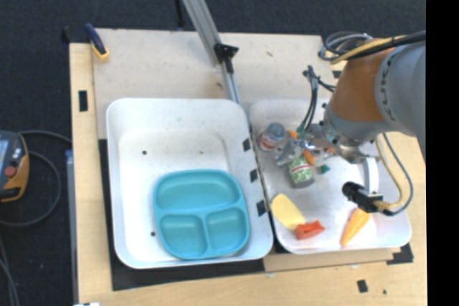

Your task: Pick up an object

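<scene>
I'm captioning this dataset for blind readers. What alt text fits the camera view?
A grey and orange robot arm reaches from the right over the right bin, which holds small toys, a yellow piece and a carrot. The left bin holds a teal divided plate.

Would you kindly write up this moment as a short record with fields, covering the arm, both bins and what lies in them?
arm: grey arm with orange band, reaching in from the right over the right bin
gripper: gripper, low over the small items in the right bin; finger state unclear
left bin: left bin holds a teal divided tray
right bin: right bin holds a green-labelled jar, yellow piece, red piece, carrot-like orange toy
</scene>
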Robot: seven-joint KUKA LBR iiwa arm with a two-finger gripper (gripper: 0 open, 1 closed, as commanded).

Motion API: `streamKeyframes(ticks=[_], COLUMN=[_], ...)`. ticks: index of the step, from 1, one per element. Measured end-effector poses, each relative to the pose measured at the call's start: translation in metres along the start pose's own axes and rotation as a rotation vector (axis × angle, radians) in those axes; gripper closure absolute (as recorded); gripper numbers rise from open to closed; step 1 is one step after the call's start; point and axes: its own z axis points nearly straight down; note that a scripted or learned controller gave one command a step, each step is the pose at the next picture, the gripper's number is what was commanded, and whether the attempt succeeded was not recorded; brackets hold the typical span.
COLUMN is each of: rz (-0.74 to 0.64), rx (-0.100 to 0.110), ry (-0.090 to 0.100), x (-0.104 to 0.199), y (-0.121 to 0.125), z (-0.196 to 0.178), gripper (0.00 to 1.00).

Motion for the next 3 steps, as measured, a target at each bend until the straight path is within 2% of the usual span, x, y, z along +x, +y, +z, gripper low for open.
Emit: streamKeyframes(ticks=[1, 3], rz=[0.004, -0.005], rx=[-0.007, -0.010], ry=[0.000, 0.000], x=[-0.001, 0.003], y=[0.002, 0.003], z=[-0.015, -0.097], gripper=[1.00, 1.00])
